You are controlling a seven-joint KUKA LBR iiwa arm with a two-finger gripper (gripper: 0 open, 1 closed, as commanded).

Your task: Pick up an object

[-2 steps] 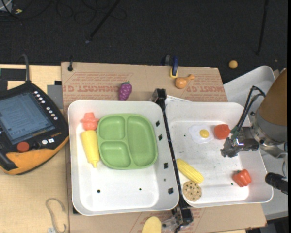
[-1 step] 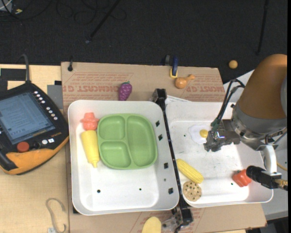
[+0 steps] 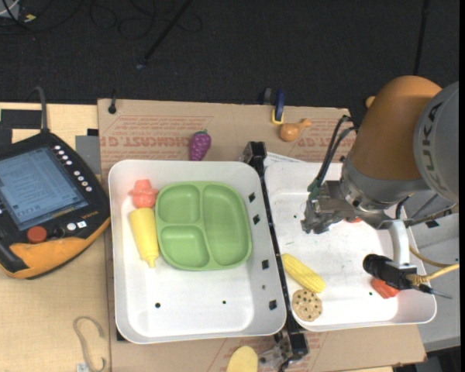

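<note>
My gripper (image 3: 316,218) hangs low over the middle of the right bin (image 3: 356,316), above bare white floor, and I see nothing between its fingers. A yellow corn cob (image 3: 303,273) lies in that bin's front left part, a little in front of the gripper. A brown cookie (image 3: 307,305) sits just in front of the corn. A small red piece (image 3: 383,289) lies near the front right of the same bin. In the left bin (image 3: 186,308) there are a green divided plate (image 3: 202,226), a yellow bottle (image 3: 145,235) and a pink-red toy (image 3: 142,194).
Behind the bins, a purple grape bunch (image 3: 200,145) and an orange pear-shaped toy (image 3: 293,129) lie on the cardboard. A yellow toy (image 3: 242,359) rests in front of the bins. A control pendant (image 3: 39,200) sits far left. A black clamp strip (image 3: 265,223) joins the bins.
</note>
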